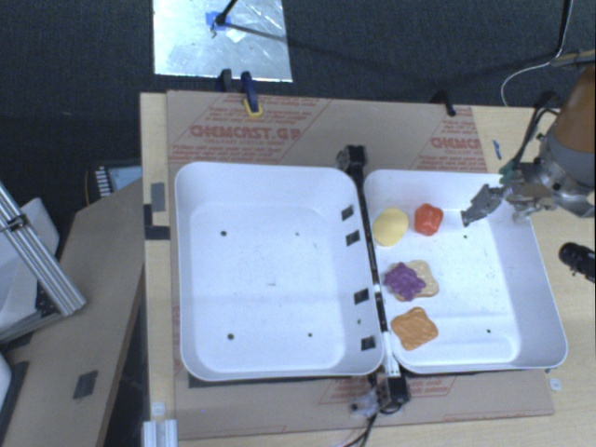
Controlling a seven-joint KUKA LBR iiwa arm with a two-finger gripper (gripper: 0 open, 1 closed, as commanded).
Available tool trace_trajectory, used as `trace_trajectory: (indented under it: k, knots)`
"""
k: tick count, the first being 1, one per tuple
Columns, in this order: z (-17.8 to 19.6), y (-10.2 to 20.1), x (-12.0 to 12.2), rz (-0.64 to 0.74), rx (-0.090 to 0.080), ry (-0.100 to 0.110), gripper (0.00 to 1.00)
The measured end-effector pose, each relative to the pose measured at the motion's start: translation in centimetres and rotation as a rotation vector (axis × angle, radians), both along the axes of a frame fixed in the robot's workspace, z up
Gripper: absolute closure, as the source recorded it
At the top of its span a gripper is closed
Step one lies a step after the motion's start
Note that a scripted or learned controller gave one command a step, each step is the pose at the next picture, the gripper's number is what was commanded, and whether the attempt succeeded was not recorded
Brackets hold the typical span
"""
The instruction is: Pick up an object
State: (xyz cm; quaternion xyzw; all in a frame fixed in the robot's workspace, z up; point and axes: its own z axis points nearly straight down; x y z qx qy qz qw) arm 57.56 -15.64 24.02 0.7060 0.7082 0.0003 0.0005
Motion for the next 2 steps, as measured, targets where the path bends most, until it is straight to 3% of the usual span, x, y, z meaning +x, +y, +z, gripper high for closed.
trace_trajectory:
  k: [1, 2]
  knots:
    - [1.1, 0.0, 0.1, 0.003, 0.0, -0.003, 1.0]
    - [11.9, 5.5, -1.1, 0.006, 0.0, -0.008, 1.0]
